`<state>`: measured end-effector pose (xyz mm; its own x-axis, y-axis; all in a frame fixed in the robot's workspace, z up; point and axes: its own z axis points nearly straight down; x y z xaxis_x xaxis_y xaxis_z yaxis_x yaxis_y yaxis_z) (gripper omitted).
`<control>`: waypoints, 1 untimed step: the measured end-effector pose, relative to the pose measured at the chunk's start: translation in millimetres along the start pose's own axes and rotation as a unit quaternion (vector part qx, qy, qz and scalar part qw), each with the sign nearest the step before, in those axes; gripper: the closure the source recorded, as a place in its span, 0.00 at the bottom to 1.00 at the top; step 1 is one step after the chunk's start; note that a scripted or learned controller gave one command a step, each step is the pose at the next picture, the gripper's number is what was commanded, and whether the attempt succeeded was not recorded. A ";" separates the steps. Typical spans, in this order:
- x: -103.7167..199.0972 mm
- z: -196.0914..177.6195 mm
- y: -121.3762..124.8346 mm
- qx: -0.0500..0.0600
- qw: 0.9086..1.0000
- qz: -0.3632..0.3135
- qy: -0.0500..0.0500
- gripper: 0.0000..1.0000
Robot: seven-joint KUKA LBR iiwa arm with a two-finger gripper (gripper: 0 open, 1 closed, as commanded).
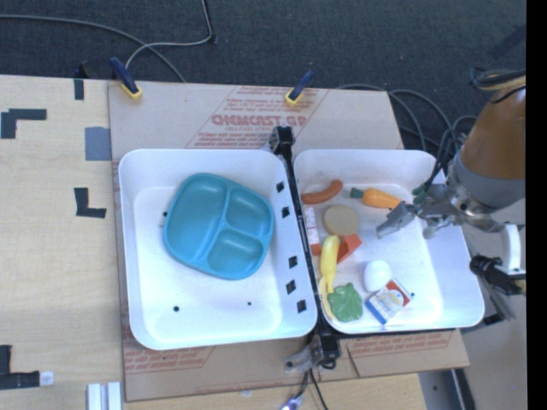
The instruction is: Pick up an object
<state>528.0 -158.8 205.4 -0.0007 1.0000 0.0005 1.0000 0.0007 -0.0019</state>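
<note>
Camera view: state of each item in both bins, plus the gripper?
blue plate: flat in left bin, tilted askew
sausage: lying, right bin top left
carrot: lying, near gripper
tan disc: flat
banana: lying lengthwise
green leaf toy: flat, bottom
white egg: resting
small carton: on its side
gripper: over right bin, holding nothing seen

A light wooden bench (51,254) marked with dark tape pieces (85,203) stands on dark carpet (359,24). A printed cardboard sheet (248,118), held by two blue-and-yellow clamps (125,78), lies across the benchtop, while a thin cable (171,41) trails over the floor behind it. Even light falls throughout.
</note>
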 end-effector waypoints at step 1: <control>-14.1 118.0 50.7 -0.004 1.000 -0.001 -0.001 0.00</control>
<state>578.5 -172.8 87.3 -0.0019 1.0000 -0.0020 1.0000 0.0019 0.0064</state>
